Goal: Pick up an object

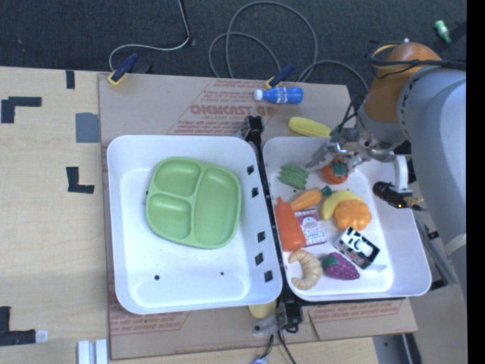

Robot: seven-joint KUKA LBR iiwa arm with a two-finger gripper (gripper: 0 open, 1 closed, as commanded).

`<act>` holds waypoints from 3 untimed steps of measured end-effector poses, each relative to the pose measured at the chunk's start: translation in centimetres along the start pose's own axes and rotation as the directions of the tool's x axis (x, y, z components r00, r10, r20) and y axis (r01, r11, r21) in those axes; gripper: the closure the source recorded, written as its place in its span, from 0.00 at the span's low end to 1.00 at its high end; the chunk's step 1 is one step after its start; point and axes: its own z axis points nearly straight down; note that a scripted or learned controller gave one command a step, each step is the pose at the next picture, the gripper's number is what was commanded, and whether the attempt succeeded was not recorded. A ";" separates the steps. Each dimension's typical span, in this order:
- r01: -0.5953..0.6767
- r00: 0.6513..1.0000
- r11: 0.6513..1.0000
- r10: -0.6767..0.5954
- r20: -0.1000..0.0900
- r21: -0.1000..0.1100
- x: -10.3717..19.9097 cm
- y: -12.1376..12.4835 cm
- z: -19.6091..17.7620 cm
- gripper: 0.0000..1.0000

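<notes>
Two white bins (pixel 125 203): smooth, slightly glossy plastic. Green divided tray (pixel 193 203): matt plastic. Toy foods, among them a yellow corn cob (pixel 309 127) and a croissant (pixel 306 268): smooth moulded plastic. Brown sheet (pixel 220 108) under the bins: matt printed cardboard. Bench (pixel 45 226): pale wood-look surface.

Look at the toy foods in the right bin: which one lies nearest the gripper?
The red tomato, right beneath the gripper at the bin's far side. The carrot, croissant and grapes lie farther off.

My arm (pixel 436 120) grey, orange band; bins (pixel 125 203) white; divided plate (pixel 193 202) green; tomato (pixel 335 172) red; croissant (pixel 306 268) tan.
</notes>
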 end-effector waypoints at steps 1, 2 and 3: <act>-0.005 1.000 1.000 0.005 -0.001 0.001 -3.4 -0.2 0.0 0.00; -0.002 1.000 1.000 0.002 0.002 0.001 0.7 -0.1 0.0 0.00; -0.006 1.000 1.000 0.006 0.000 0.004 -2.7 -0.3 -1.3 0.00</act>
